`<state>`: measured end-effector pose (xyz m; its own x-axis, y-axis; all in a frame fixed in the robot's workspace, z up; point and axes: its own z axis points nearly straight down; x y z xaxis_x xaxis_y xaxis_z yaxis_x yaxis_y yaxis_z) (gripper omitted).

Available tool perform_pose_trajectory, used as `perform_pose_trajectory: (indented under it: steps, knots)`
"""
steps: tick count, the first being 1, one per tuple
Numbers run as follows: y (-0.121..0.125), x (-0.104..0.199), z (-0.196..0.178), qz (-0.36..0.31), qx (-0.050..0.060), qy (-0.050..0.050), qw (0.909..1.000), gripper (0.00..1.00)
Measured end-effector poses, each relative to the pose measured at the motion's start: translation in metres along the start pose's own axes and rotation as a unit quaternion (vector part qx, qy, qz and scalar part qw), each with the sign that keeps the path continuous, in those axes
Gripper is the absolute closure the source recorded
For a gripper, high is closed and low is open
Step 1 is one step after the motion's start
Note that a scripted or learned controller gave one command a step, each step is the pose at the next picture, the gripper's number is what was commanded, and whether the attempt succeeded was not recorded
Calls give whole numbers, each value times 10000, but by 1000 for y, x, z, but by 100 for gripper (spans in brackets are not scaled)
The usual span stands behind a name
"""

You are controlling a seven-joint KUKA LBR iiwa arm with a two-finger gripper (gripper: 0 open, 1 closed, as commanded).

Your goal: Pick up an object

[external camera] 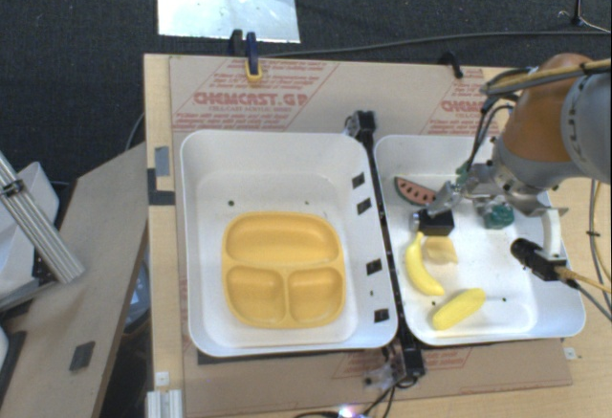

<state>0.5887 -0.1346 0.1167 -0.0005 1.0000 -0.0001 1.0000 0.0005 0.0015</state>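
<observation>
A bench topped with printed board (287,91) carries two white bins. The left bin (206,206) holds a yellow divided plate (283,270). In the right bin (564,311) lie a watermelon slice (413,189), a banana (422,271), a pale chunk (441,251) and a lemon-yellow piece (458,308). The gripper (437,218) hangs just above the pale chunk; whether its fingers are spread or pressed together I cannot tell.
</observation>
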Motion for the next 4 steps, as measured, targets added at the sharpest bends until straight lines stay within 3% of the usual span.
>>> perform_pose_trajectory:
  steps: [1,4]
  knots:
    - [2,0,-13,3,-34,-8,10000,100]
    - [13,18,-158,-24,-11,-3,10000,100]
